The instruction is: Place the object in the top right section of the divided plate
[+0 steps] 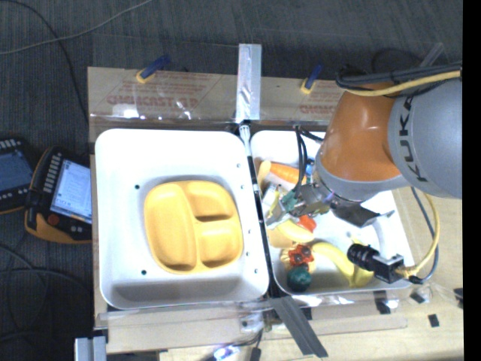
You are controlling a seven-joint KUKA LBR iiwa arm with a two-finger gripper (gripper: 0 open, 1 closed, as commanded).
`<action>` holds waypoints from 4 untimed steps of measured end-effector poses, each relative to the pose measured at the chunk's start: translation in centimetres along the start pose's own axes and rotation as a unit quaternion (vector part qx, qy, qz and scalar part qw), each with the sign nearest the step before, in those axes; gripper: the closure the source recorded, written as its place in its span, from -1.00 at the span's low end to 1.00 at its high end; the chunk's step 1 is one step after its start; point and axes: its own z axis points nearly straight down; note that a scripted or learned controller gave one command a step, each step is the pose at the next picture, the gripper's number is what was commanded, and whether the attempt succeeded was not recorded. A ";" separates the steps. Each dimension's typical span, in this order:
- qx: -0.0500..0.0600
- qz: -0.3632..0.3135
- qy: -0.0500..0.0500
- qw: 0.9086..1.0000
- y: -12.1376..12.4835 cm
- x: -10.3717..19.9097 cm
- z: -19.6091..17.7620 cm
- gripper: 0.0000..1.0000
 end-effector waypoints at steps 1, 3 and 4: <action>0.001 -0.016 0.000 1.000 -0.6 -1.5 4.9 1.00; 0.001 -0.292 0.001 0.956 1.0 4.0 4.9 1.00; -0.001 -0.258 -0.001 0.966 0.2 0.6 -0.6 1.00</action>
